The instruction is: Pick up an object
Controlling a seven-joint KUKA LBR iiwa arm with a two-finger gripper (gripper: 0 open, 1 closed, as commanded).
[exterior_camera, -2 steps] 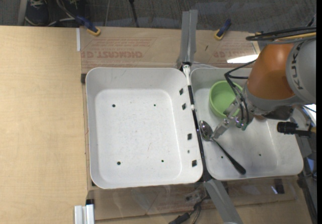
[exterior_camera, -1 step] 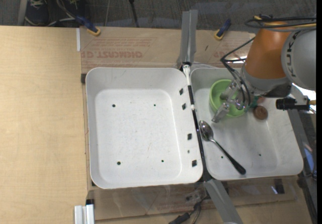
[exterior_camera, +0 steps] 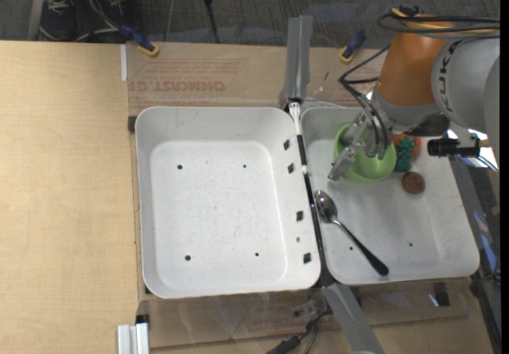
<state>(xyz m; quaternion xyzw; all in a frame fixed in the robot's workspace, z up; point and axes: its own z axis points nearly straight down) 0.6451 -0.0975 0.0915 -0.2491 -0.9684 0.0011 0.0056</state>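
In the right bin [exterior_camera: 429, 249] a green bowl-like object [exterior_camera: 371, 163] lies near the back. My gripper [exterior_camera: 347, 158] hangs over its left side, fingers pointing down and left toward the bin floor. A metal spoon with a black handle [exterior_camera: 347, 231] lies diagonally in the middle of that bin. A small brown round object [exterior_camera: 412, 182] sits to the right of the green one, and a small orange and teal toy [exterior_camera: 406, 150] stands behind it. The grey arm with its orange band [exterior_camera: 409, 66] covers the bin's back right corner.
The left bin [exterior_camera: 215, 201] sits beside the right one, split from it by a black-clipped divider [exterior_camera: 302, 185]. Cardboard [exterior_camera: 207, 78] lies behind the bins and a wooden surface [exterior_camera: 64, 185] spreads to the left. Cables run over the arm.
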